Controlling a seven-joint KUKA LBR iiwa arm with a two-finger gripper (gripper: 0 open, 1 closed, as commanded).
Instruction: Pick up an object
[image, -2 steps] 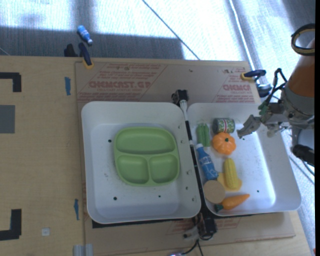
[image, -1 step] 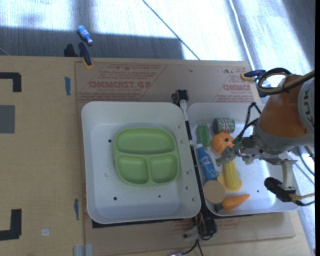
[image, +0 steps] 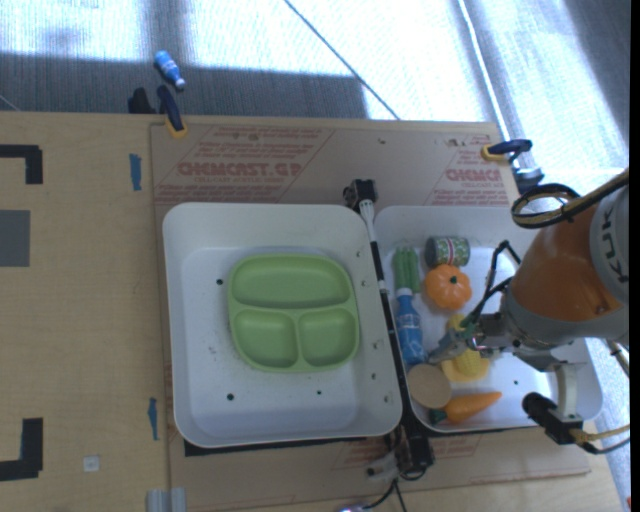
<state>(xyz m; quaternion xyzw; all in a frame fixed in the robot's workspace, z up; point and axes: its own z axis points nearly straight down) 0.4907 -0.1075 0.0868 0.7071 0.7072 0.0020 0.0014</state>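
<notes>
gripper (image: 452, 345) low in rt bin, yellow item (image: 468, 366) just below-right of it, touching; jaws' state can't tell.

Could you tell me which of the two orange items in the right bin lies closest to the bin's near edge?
The carrot: long and tapered, it lies on its side by the near edge, while the round pumpkin sits farther back, beside the can.

Right bin (image: 590, 385) contents: green cylinder (image: 406, 268) and blue tube (image: 408, 328) lying end to end along left wall; small can (image: 447, 249) at back, pumpkin (image: 447, 287) just in front; yellow item (image: 468, 364) mid-bin; tan disc (image: 430, 385) and carrot (image: 470, 405) at front edge.
</notes>
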